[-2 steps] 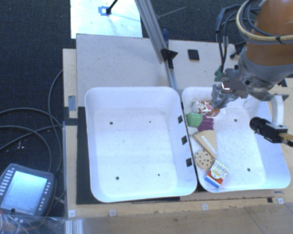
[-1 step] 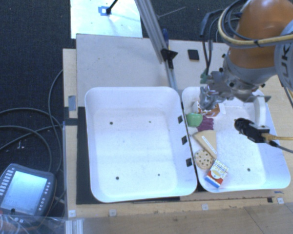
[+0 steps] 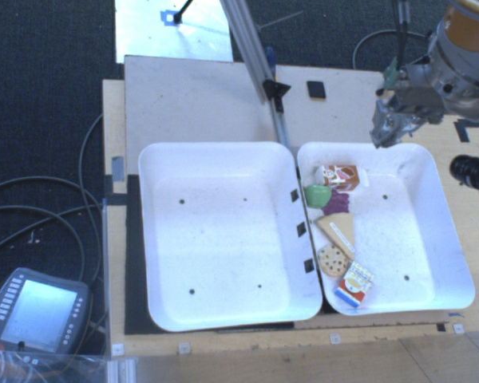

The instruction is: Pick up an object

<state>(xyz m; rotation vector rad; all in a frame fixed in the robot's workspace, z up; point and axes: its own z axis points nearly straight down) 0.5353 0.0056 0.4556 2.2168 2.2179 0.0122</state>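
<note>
Grey gripper above right bin

Single fixed camera above the bench, angled down, moderately far perhaps, both white bins within frame

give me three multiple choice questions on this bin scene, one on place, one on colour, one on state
1. Where do the toy items lie?
A. left bin
B. right bin, along its left wall
C. on the bench

2. What colour is the round item beside the purple one?
A. green
B. blue
C. black

3. Where is the end effector?
A. above the right bin's far rim
B. resting in the left bin
C. pressed on the cookie

Answers: 1 B, the items cluster in the right bin. 2 A, the green item touches the purple item. 3 A, the end effector hangs at the far rim, apart from the cookie.
</note>
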